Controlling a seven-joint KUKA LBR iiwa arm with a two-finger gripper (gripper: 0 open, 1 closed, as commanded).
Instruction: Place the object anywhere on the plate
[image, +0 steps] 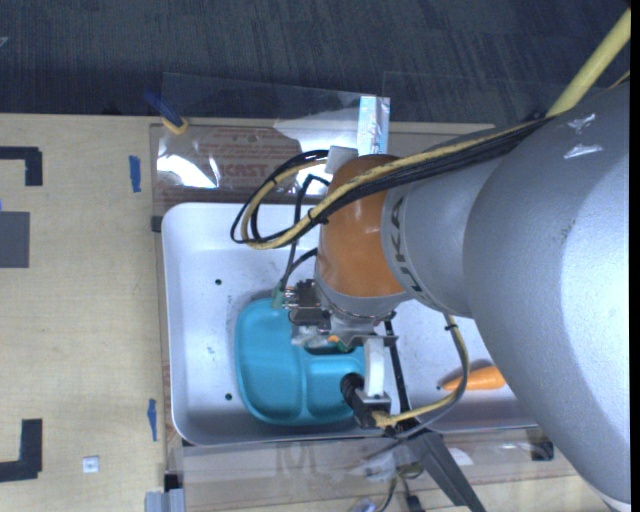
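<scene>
So at this point the arm (520, 220) was hanging right over the white bin (200, 260), and its wrist blocked most of what we wanted to see. The gripper (335, 345) sat low over the right part of the teal plate (265, 365), but from above we honestly couldn't tell if it was open, closed, or carrying anything, since the orange band (360, 240) and the cables (270, 205) covered it

The only loose thing we could spot was an orange object (485, 378), maybe a toy carrot, lying on the bin floor to the right of the plate and apart from it, half tucked under the arm. We took that to be the thing to move, so our read was that the task wasn't done

If we were tuning this step, we'd say:
- go for the middle of the orange piece, across its narrow width, since a tapered shape probably slips out of an end grab
- lift clear of the plate's raised rim before moving sideways
- release low over the flat middle of the plate so it can't roll off
- watch the dangling cable near the bin's front wall
</scene>
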